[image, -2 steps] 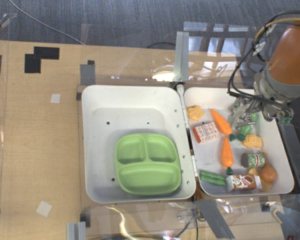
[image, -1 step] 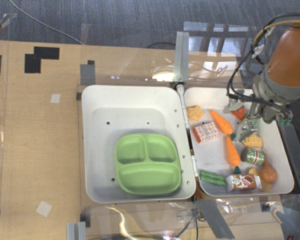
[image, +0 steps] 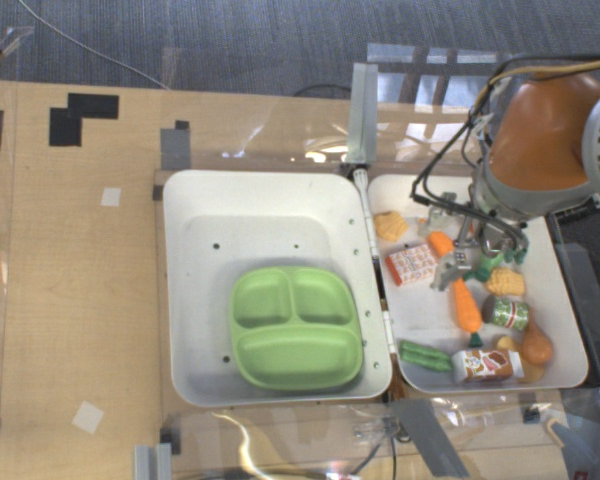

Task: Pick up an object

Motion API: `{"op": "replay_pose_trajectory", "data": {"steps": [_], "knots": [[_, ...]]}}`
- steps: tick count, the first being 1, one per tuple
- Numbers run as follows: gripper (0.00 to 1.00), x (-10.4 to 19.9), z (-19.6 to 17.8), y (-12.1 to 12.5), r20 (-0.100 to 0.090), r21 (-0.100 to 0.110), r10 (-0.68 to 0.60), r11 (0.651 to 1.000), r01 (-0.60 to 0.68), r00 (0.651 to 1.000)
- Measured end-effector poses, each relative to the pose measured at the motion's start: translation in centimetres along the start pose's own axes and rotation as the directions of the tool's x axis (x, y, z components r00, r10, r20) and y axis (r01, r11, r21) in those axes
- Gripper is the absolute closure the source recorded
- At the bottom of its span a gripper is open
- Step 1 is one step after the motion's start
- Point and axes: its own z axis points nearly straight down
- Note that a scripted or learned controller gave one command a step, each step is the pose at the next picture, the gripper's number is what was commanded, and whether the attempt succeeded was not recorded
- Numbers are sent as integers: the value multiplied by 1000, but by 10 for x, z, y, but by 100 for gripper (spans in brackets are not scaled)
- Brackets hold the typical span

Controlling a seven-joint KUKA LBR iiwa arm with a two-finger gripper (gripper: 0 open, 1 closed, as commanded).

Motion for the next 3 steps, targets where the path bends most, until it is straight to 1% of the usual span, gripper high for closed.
{"op": "replay_pose_trajectory", "data": {"steps": [1,2,3], "knots": [[0,15,59,-17,28,3,40,999,-41,999],[0,44,63,-53,47,5,69,998,-69,997],[0,77,63,-39,57,5,132,991,-132,990]]}}
